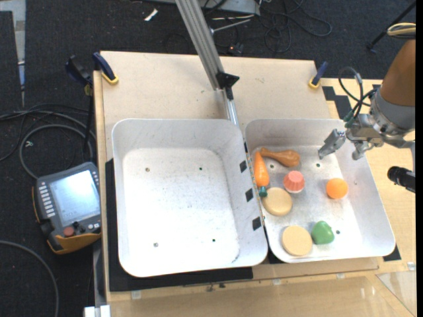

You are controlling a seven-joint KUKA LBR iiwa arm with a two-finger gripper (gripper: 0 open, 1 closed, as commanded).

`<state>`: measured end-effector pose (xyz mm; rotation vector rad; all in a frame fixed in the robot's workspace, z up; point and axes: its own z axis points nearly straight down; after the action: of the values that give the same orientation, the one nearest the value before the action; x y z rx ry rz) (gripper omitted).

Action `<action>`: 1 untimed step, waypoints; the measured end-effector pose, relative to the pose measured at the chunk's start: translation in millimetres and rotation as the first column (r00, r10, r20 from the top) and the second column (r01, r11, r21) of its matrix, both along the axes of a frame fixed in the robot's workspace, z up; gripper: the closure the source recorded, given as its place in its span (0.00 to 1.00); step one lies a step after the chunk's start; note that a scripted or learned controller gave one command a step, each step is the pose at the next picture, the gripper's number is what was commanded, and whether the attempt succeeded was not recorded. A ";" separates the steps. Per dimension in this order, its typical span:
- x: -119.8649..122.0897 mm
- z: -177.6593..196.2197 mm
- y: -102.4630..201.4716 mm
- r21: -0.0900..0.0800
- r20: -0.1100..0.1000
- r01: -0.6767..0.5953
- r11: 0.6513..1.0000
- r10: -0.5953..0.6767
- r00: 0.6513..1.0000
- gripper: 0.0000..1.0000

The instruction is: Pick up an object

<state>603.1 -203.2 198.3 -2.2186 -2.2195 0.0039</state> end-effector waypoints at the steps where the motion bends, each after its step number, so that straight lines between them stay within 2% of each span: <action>1: -5.1 -45.3 -3.5 0.000 0.000 0.002 1.000 -0.002 1.000 0.00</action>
<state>598.0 -206.7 153.0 -2.2201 -2.2177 0.0043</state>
